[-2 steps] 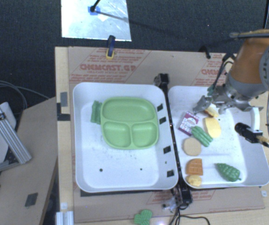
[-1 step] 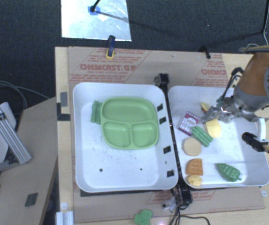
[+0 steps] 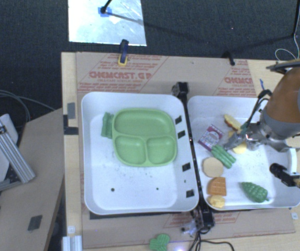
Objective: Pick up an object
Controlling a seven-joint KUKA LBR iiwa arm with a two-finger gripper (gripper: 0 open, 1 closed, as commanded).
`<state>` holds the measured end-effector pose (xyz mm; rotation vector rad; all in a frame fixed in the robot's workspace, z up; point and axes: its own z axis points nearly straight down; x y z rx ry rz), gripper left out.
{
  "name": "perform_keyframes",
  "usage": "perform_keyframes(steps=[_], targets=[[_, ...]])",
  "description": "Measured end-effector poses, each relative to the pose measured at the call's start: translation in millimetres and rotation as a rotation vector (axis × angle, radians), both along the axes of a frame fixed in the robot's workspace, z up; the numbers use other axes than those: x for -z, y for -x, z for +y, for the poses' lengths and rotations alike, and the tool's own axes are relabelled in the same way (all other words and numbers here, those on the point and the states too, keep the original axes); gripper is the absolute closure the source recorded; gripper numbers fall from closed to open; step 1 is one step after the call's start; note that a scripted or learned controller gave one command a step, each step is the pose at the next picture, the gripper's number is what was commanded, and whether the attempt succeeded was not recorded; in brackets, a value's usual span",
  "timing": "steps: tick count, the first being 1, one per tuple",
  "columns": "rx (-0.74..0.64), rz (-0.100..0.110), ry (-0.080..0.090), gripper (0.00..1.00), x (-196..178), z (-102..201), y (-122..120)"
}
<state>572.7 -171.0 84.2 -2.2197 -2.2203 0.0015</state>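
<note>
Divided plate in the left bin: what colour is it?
Light green, plain, no pattern: the divided plate shows best in the camera view.

arm [image 3: 296,101]: enters from the right, orange band above a grey wrist | pose: wrist angled down and leftward | gripper [image 3: 240,138]: low, at the arm's left end, pointing left | fingers: too blurred to read

Robotics lab test cell. Tabletop [image 3: 155,67] covered by protective board printed "CHEMCAST GP". Two white bins [image 3: 95,156] butted together, toy food in right one. Grey-orange arm [image 3: 291,103] at 3 o'clock. Loose cables [image 3: 13,95], aluminium framing [image 3: 3,140] at 9 o'clock. Dark carpet [image 3: 24,30], foil sheet [image 3: 107,13] at 12 o'clock.
</note>
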Motion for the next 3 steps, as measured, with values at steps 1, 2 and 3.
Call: perform_keyframes(steps=[1, 2, 3], targets=[[-0.004, -0.006, 0.002, 0.00, -1.0, 0.4, -18.8], [-0.004, -0.008, 0.001, 1.00, -12.0, 0.2, -18.9], [-0.008, -0.007, 0.001, 1.00, -56.0, 53.6, -37.7]])
